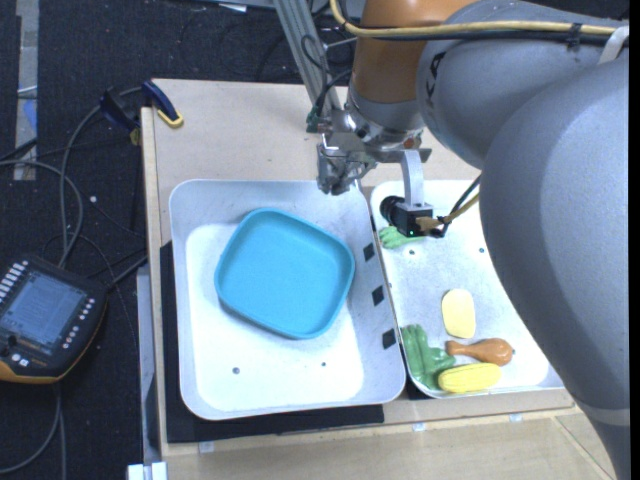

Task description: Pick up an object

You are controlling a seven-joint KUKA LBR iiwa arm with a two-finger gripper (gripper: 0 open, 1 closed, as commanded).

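Above the back edge of the left bin (200, 388), the gripper (338, 173) hangs over the strip between both bins, its grey arm (520, 118) reaching in from the right. Whether it grips anything I cannot tell; nothing is visibly held. Below and left of it lies a blue plate (285, 273), a smooth, glossy, rounded square of plastic with a raised rim. Right of it, in the right bin (440, 258), sits a small green piece (392, 236). Further down are a pale yellow oval (459, 313), a brown drumstick (482, 349), a yellow corn cob (470, 377) and a green vegetable (421, 356), all toy-like. This looks like the approach step: next comes choosing a target and descending squarely onto it.
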